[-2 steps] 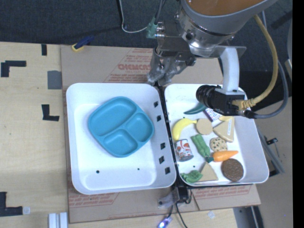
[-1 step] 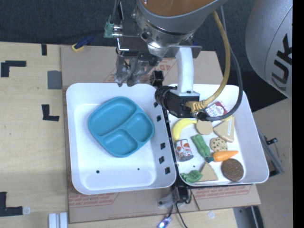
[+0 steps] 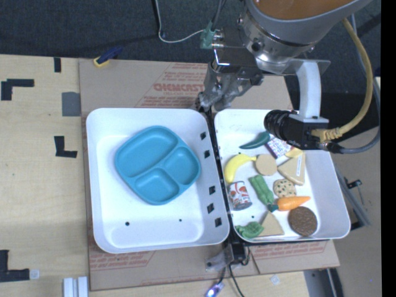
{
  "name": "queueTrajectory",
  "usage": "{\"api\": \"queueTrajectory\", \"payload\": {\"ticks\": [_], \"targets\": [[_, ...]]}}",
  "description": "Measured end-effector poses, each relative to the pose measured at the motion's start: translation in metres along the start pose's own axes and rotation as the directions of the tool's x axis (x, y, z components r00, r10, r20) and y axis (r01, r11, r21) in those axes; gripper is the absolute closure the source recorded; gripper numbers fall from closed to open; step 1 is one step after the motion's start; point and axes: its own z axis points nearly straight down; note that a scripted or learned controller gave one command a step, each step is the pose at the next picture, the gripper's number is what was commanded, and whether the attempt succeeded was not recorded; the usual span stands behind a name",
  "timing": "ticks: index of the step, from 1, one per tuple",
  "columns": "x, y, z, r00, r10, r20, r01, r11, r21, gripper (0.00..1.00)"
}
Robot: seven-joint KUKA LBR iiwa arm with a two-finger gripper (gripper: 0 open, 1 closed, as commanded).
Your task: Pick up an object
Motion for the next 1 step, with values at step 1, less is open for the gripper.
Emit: {"api": "queueTrajectory", "payload": {"ticks": [1], "targets": [[0.0072,-0.0003,0.0005,1.0,-0.007,-0.001,0.007,1.0,0.0,1.0]]}}
